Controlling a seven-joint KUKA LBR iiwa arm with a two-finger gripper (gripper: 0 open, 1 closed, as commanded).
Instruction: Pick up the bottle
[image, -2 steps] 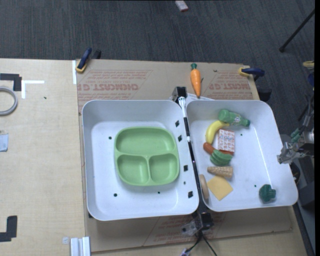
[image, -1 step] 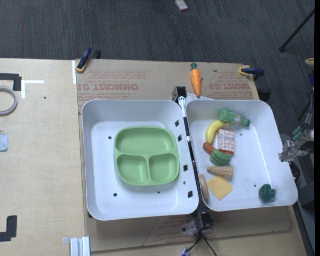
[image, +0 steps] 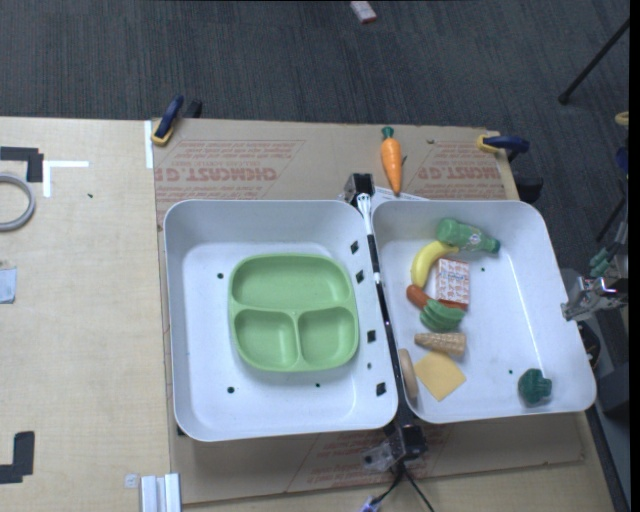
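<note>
The bottle (image: 466, 237) is small and green with a pale cap end, lying on its side in the far part of the right bin (image: 520, 300). Its cap points right, and it rests just above a yellow banana (image: 428, 263). My gripper (image: 586, 298) shows as a small metal piece at the right edge of the view, just outside the right bin's rim. It is well to the right of the bottle and nearer the camera, touching nothing.
Beside the bottle lie a red-and-white box (image: 453, 282), a green ridged piece (image: 440, 315), a cone (image: 441, 343), a cheese slice (image: 441, 376) and a green broccoli (image: 535, 387). The left bin (image: 190, 300) holds a green divided plate (image: 294, 314). A toy carrot (image: 390, 160) lies behind the bins.
</note>
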